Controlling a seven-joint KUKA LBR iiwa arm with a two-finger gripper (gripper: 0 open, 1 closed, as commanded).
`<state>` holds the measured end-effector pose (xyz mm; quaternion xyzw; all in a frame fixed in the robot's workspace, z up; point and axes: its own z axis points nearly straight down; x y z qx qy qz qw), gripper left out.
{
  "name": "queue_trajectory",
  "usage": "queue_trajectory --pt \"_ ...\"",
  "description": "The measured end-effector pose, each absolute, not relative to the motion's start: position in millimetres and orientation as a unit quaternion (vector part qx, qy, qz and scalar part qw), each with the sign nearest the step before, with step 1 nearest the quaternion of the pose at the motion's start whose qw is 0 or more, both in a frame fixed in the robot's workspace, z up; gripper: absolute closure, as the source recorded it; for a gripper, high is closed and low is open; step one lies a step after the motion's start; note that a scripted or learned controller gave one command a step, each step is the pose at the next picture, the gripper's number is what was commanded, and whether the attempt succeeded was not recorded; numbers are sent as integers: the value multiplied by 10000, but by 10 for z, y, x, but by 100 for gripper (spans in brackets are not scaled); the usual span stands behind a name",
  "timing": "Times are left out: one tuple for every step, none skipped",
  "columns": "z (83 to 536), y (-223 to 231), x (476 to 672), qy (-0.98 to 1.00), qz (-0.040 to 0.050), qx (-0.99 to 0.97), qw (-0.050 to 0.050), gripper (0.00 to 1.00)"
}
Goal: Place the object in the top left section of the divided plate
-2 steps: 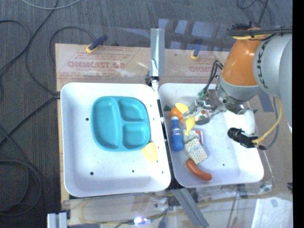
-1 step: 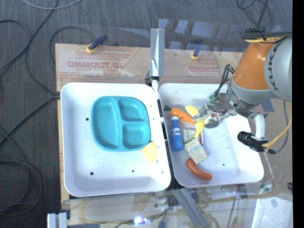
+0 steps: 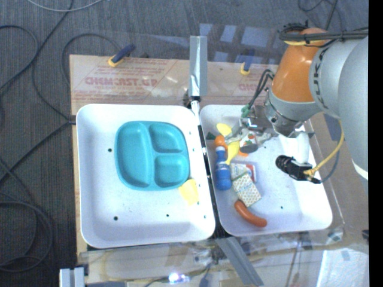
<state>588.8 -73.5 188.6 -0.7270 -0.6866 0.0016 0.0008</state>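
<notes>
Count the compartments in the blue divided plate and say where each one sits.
3. The divided plate in the left bin has one long compartment along its left side and two smaller ones on its right: upper and lower. None looks hidden.

Two white bins (image 3: 90, 178), one blue divided plate (image 3: 152, 154), one yellow piece (image 3: 189, 191), perhaps six toy items (image 3: 239, 178).

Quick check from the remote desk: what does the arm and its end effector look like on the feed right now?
The arm has smooth, rounded grey casing, with a glossy orange band above the wrist. A black cable curves down beside that band, and a yellow cable trails to a black fitting. The end effector is small, metallic and dark, with a green part near its top.
</notes>
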Motion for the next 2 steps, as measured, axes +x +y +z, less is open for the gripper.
queue_trajectory --pt "2148 -8 5973 -6718 20 -7407 8 100" --pt "2593 452 5949 -6970 16 -7171 5 100"
